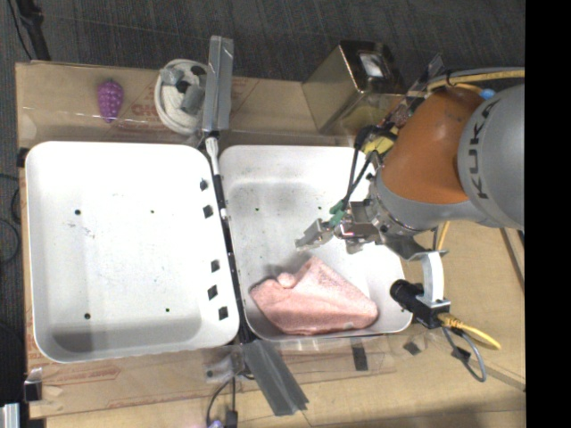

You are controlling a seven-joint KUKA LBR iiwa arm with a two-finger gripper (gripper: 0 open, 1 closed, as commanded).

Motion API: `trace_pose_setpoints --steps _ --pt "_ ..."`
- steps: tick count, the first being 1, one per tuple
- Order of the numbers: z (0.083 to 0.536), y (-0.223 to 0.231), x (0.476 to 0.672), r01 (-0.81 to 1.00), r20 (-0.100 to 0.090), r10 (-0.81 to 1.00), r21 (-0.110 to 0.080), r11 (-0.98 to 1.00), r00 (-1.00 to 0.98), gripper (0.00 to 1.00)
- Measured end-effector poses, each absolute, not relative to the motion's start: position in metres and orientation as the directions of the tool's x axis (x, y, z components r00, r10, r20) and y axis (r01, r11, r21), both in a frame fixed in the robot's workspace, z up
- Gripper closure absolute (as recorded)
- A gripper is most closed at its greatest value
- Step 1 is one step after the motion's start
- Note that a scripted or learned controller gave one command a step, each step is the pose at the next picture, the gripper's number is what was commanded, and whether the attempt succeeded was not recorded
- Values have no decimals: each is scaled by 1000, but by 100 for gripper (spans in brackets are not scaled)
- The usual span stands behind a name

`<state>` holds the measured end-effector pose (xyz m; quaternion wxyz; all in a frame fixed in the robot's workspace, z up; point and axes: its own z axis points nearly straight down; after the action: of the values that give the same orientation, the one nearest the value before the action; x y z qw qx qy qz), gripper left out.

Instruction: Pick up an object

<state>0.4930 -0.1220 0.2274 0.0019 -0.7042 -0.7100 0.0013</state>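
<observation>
A pink, soft, wedge-shaped object [314,300] lies at the front of the right bin [268,185]. My gripper [328,234] hangs just above the object's upper edge, reaching in from the right under the orange-banded wrist [437,150]. Two pale fingers [312,234] spread apart toward the left with nothing between them. The pink object rests on the bin floor, apart from the fingers.
The left bin [116,248] sits beside the right one, with a grey divider bar [219,194] between them. Behind the bins lie a purple object [110,99], a white coil [181,92] and a brown box [352,83]. A black and yellow cable fitting [428,308] hangs at the right.
</observation>
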Motion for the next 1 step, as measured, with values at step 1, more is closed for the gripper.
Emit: trace_pose_setpoints --steps 1 --pt "98 -180 525 997 1 997 -4 71 -71 0"
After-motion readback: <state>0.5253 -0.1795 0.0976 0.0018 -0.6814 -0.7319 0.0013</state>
